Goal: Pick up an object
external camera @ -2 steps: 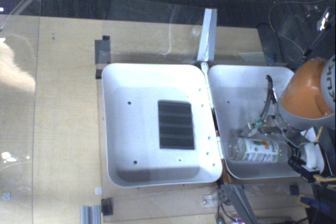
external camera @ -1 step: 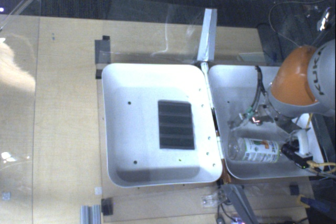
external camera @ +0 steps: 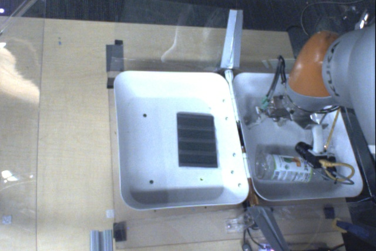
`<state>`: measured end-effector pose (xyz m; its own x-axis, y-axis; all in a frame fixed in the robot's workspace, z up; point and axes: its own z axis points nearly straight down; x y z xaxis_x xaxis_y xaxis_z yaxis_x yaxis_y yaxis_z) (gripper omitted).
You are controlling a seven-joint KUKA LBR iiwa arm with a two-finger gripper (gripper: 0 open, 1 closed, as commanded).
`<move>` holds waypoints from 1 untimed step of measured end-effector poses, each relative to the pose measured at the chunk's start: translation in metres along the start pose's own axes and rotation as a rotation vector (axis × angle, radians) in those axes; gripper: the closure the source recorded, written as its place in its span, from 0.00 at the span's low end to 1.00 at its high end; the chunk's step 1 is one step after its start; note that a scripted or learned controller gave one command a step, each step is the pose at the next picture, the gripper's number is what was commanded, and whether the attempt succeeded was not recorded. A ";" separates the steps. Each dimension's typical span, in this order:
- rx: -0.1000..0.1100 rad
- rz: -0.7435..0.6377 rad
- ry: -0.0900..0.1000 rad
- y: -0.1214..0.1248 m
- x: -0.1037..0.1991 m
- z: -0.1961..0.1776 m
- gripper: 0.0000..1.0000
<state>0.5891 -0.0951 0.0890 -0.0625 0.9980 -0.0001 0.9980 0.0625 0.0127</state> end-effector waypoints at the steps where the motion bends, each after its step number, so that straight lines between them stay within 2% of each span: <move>1: -0.001 -0.200 -0.004 -0.082 -0.039 -0.002 0.00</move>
<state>0.5095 -0.1393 0.0902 -0.2593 0.9658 -0.0071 0.9657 0.2594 0.0133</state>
